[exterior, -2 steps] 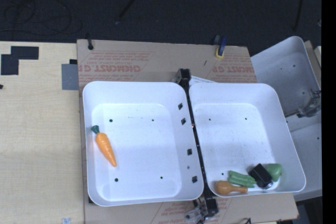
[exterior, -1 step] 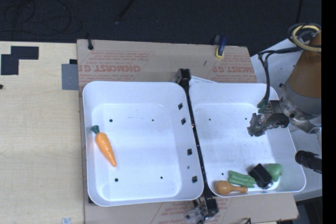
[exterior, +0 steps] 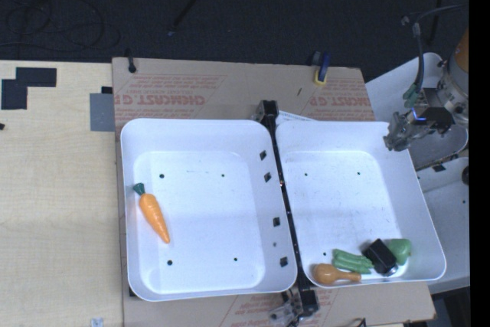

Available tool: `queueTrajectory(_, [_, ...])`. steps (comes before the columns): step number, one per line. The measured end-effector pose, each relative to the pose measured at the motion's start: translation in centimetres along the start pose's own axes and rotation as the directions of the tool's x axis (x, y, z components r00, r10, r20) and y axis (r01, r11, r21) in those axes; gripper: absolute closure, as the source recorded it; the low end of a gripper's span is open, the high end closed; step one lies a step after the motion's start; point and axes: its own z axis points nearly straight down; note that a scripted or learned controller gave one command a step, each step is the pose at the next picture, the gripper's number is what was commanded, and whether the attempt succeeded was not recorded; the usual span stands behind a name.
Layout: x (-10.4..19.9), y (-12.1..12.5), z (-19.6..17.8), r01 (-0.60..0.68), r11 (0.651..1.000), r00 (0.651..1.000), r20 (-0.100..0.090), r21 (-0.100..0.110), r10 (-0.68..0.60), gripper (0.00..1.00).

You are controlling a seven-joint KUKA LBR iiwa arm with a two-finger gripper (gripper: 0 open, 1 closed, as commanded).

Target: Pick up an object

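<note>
One carrot (exterior: 154, 217) in left bin (exterior: 191, 135) — four items in right bin (exterior: 344, 138); tool (exterior: 400, 135) state unclear.

The arm (exterior: 459, 80) at 3 o'clock is cut off by the frame's right edge; only its wrist end is visible. The gripper (exterior: 400, 135) is small and dark, and its finger state cannot be resolved. At 5 o'clock, a black object (exterior: 380, 256) overlaps and partly hides the green items (exterior: 352, 261) beneath it.
</note>
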Motion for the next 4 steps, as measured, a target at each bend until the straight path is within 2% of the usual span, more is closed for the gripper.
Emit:
queueTrajectory(1, [-1.7, -5.0, -0.9, -0.004, 1.0, 1.0, -0.003, 0.012, 0.004, 1.0])
queueTrajectory(2, [2.3, -6.4, -6.9, 0.003, 1.0, 1.0, -0.003, 0.004, -0.003, 1.0])
queueTrajectory(3, [-1.1, -4.8, 4.6, -0.004, 1.0, 1.0, -0.004, 0.024, 0.005, 1.0])
queueTrajectory(4, [2.9, -6.4, -4.7, 0.003, 1.0, 1.0, -0.003, 0.002, -0.003, 1.0])
